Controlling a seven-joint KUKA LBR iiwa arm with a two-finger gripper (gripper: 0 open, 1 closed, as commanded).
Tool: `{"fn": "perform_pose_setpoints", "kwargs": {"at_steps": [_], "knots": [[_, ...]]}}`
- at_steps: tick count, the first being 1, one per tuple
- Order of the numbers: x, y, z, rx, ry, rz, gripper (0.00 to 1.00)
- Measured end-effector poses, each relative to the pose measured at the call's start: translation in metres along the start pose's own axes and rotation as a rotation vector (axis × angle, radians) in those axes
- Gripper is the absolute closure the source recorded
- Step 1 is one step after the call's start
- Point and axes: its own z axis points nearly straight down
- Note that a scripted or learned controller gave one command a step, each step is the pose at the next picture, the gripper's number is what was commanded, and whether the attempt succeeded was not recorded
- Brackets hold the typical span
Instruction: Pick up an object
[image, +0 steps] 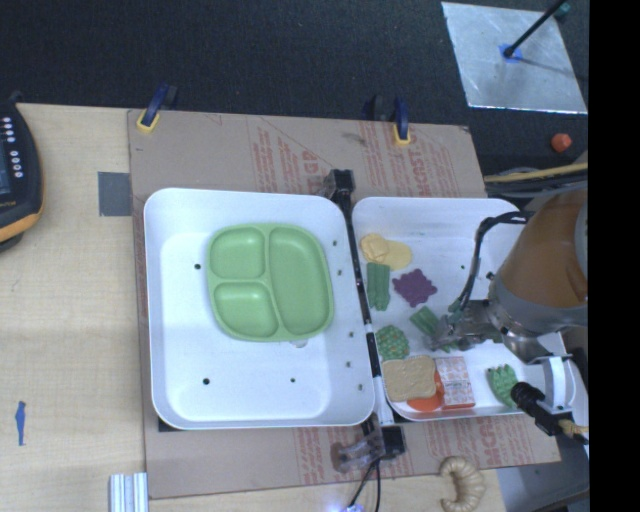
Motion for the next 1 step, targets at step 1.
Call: {"fn": "perform_pose_setpoints", "kwargs": {"at_steps": [1], "knots": [[0.0575, 0.1034, -0.0974, -0.020, 0.000, -0.007, 1.00]]}}
